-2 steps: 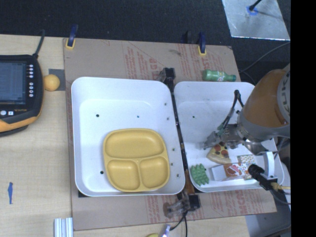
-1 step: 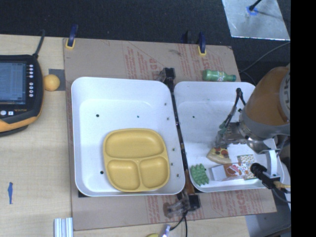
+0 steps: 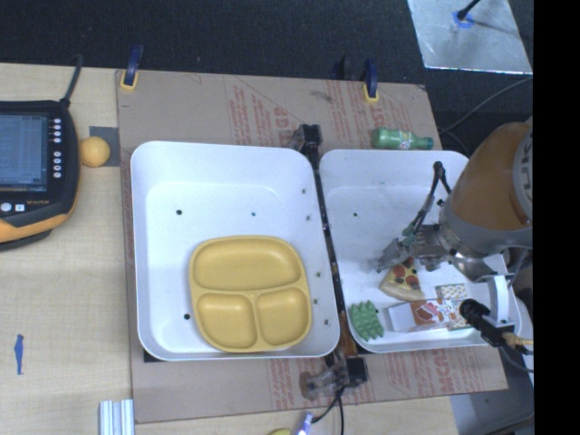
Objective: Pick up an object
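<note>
My tool is down in the right bin just above the pizza slice toy, placed for a grab, though whether it is spread or pinching I cannot tell.

Two bins, left and right: plain white, small dark dots on the floors. Tray in left bin: pale mustard yellow, uniform. Pizza slice in right bin: tan-yellow with red spots. Bumpy block, near-left corner of right bin: green. Card beside it: white with red and orange print. Bottle beyond the right bin: green, white band. Ball far left: yellow-orange. Handheld console: dark grey, orange rim, bluish screen. Board under bins: brown cardboard, faded red lettering. Clamps at far edge: blue and yellow. Arm: grey, orange band.
</note>
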`<state>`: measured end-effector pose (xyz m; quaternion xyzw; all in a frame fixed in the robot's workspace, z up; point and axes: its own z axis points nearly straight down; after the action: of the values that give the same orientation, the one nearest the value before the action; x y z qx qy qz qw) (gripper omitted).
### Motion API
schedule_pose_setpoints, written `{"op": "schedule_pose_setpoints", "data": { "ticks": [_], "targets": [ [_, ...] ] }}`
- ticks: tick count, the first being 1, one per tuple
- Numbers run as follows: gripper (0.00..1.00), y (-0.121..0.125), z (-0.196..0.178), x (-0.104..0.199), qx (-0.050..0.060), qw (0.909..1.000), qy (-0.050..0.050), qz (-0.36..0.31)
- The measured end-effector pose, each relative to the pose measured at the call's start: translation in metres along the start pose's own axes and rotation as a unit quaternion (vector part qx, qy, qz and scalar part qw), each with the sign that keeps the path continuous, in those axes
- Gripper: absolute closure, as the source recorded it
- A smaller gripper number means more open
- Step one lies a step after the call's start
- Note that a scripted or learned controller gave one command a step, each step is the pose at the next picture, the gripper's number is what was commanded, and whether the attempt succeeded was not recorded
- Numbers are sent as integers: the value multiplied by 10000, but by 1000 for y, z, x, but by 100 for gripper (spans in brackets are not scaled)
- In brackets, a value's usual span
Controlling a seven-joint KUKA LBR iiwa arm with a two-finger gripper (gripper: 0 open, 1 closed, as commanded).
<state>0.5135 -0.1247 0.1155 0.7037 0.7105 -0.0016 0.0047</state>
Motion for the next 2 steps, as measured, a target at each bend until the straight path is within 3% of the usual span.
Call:
{"op": "schedule_pose_setpoints", "data": {
  "ticks": [1,2],
  "targets": [
    [0,-10,24,-7,46,10000,46,21],
    [100,-9,13,-8,36,10000,43,8]
  ]
}}
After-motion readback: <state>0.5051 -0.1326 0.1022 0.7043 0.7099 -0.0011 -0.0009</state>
